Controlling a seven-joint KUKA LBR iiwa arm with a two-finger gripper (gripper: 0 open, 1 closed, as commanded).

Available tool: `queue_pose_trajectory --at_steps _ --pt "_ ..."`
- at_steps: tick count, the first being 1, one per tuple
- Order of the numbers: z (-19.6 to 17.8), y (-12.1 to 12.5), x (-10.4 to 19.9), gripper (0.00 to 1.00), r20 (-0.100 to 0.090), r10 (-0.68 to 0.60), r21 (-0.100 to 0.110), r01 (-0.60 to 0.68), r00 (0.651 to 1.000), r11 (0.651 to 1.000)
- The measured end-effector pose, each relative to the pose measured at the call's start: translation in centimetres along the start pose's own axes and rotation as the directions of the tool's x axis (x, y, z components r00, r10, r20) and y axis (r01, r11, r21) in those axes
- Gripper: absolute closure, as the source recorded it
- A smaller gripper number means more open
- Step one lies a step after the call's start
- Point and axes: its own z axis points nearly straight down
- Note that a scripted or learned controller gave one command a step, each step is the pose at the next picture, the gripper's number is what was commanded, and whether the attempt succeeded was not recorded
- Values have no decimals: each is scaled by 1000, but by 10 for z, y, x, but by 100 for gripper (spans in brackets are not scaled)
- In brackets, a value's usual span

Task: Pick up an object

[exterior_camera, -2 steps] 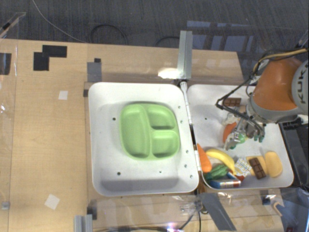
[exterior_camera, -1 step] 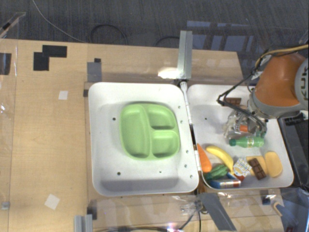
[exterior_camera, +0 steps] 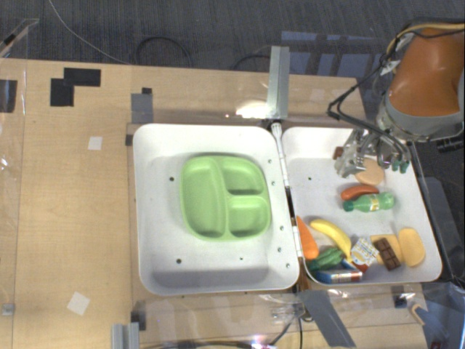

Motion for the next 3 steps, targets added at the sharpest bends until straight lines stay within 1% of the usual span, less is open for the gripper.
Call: queue_pose_trajectory --at_steps 1,2,3 --pt "-52 -61 -29 100 -7 -103 3 103 995 995" --pt "8 -98 -33 100 -13 -300 -2 300 954 954" --pt "-48 -89 -88 100 -4 -209 1 209 978 978"
